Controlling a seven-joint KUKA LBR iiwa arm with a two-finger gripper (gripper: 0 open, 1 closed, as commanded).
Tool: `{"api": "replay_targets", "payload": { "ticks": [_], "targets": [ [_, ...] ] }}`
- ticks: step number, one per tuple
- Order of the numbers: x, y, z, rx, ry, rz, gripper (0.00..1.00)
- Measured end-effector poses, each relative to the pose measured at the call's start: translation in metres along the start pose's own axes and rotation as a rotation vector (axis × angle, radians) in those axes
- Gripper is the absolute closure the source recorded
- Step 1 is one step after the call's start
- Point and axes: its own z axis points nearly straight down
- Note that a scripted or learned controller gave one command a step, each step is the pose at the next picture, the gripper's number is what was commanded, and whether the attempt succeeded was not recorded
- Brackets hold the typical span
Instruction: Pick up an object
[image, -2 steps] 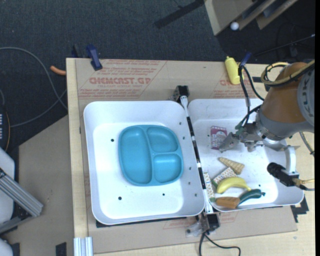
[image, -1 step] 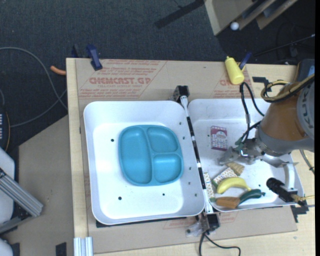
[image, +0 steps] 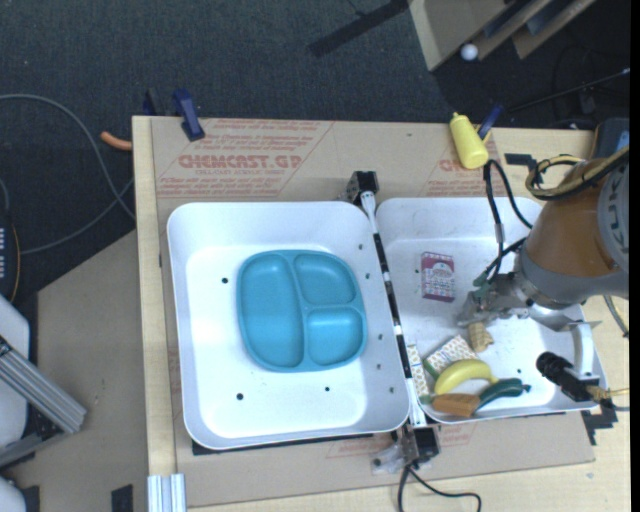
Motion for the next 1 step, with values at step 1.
{"api": "replay_targets", "payload": {
  "ticks": [1],
  "targets": [
    [0.0939,0.0496,-0.0908,-0.001,0.0,-0.004,1.0]
  ]
}}
